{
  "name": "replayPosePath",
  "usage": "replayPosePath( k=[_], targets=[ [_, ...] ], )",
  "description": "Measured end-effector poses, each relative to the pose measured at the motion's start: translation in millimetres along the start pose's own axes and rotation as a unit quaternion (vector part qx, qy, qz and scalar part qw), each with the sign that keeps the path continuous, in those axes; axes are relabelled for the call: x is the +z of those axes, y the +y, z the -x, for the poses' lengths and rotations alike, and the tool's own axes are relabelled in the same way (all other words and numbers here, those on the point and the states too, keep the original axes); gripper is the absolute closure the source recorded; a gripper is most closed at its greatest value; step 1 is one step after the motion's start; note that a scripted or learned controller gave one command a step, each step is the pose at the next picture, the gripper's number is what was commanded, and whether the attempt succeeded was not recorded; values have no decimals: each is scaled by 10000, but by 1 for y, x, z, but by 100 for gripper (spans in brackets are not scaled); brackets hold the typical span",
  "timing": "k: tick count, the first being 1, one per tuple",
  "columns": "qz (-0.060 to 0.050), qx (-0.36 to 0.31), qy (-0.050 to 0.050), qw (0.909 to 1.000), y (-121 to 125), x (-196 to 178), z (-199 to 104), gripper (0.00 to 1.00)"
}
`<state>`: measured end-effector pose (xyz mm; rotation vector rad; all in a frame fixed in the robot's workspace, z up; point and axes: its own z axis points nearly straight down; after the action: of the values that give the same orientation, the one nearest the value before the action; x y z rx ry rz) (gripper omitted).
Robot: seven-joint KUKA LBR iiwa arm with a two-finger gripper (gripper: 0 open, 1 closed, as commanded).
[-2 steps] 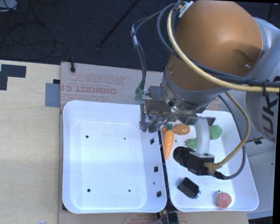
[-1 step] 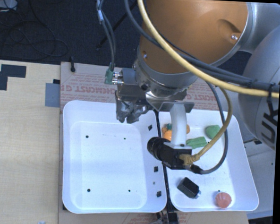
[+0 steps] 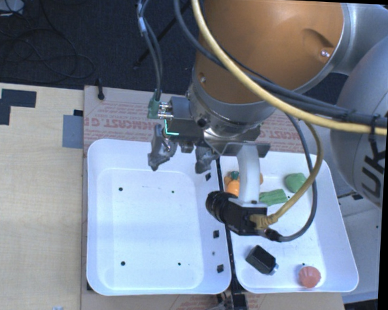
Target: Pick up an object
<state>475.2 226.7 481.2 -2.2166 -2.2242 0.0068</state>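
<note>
The pincer (image 3: 181,155) hangs over the back rim between the two bins, its two dark fingers (image 3: 158,157) spread apart with nothing between them. The objects lie in the right bin (image 3: 345,258), to the pincer's right and nearer the camera: an orange toy (image 3: 232,184), a green piece (image 3: 295,181), a black block (image 3: 261,259) lying askew, and a pink ball (image 3: 309,276) near the front corner. The left bin (image 3: 107,178) sits on a pale wooden table (image 3: 27,206).
</note>
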Motion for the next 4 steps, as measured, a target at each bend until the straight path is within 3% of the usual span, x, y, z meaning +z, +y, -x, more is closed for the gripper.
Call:
replayPosePath(
  k=[1, 2, 3, 4],
  targets=[
    [-16, -27, -9, 10000, 0, -9, -1, 100],
    [33, 16, 9, 10000, 62, -59, -18, 100],
    [-14, 6, -5, 10000, 12, -56, -16, 100],
    [1, 20, -3, 10000, 51, -40, -17, 100]
  ],
)
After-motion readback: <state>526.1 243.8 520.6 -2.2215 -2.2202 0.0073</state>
